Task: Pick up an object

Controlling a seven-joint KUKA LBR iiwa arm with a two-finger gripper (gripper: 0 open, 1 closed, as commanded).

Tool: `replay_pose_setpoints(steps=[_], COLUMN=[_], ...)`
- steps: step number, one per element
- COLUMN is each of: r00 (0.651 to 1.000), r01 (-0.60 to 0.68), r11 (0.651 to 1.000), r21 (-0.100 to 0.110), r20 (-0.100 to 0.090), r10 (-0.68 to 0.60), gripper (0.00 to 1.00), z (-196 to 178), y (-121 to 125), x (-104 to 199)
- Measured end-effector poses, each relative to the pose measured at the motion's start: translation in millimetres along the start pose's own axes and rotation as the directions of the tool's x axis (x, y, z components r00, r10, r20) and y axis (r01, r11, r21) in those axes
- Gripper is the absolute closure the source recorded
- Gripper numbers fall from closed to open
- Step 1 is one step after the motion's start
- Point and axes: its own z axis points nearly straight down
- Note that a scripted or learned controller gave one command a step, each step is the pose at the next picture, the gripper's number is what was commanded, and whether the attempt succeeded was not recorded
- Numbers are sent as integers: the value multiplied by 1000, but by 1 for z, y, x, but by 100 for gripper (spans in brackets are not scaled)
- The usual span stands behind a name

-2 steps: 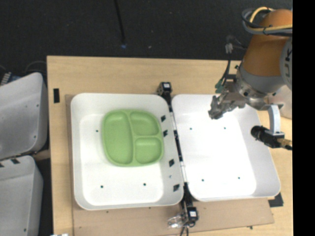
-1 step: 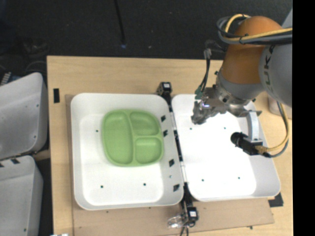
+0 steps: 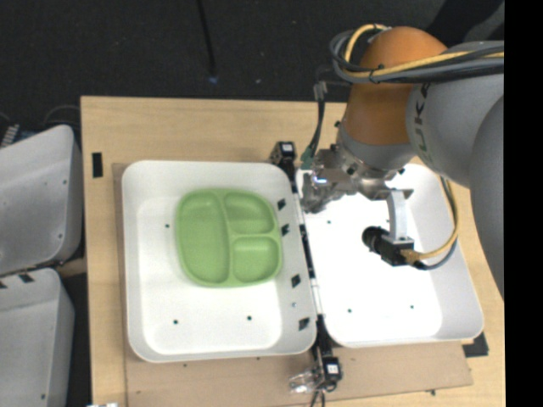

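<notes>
Two shallow white bins sit side by side on the bench [image 3: 102,125]. A green divided plate [image 3: 227,237] lies flat near the middle of the left bin [image 3: 140,312], apart from its walls. The gripper [image 3: 321,186] hangs over the right bin's [image 3: 373,312] far left corner, with the adjoining rims [image 3: 303,236] between it and the plate. Whether it is spread or closed cannot be told.

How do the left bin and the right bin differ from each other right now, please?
The left bin holds a green divided plate; the right bin has the arm reaching over it. The left bin is in full view, while the arm covers the right bin's far side. Both are shallow, white and round-cornered.
</notes>
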Motion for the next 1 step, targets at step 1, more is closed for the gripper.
replay_pose_setpoints(steps=[1], r00=[1000], r01=[2], r11=[1000], r21=[-2], r20=[-2], r10=[-2], gripper=[100], z=[-5], y=[0], x=[58])
